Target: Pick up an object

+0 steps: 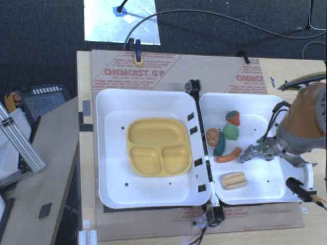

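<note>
Camera view: pincer low in the right bin, tip just right of the hot dog. Can't tell whether it's wide or narrow; nothing visibly held.

Risk: toys are packed tight. The green pepper, pretzel and strawberry lie up-left of it and the bread roll below-left, so closing may nudge neighbours or slip off the rounded hot dog.

Tip blurred; arm cut off at right.
</note>
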Controlling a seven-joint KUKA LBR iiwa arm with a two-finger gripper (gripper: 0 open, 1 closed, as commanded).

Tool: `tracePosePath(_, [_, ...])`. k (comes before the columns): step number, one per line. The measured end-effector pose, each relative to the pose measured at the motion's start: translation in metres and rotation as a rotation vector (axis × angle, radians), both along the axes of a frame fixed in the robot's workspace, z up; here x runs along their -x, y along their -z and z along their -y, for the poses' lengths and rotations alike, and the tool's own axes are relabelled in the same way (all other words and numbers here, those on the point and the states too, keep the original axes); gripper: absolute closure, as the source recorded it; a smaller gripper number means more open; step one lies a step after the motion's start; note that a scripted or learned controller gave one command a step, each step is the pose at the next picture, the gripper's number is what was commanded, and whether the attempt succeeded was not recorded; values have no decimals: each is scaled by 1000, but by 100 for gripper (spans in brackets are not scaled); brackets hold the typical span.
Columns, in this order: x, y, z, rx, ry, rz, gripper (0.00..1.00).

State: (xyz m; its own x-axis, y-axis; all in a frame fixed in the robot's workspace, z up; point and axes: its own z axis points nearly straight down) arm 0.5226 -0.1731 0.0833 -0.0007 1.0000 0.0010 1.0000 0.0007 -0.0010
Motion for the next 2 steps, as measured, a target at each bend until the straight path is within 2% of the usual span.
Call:
tracePosePath(1, [-1, -12, 1, 2, 0, 5, 100])
tracePosePath(2, [-1, -75, 7, 4, -2, 8, 100])
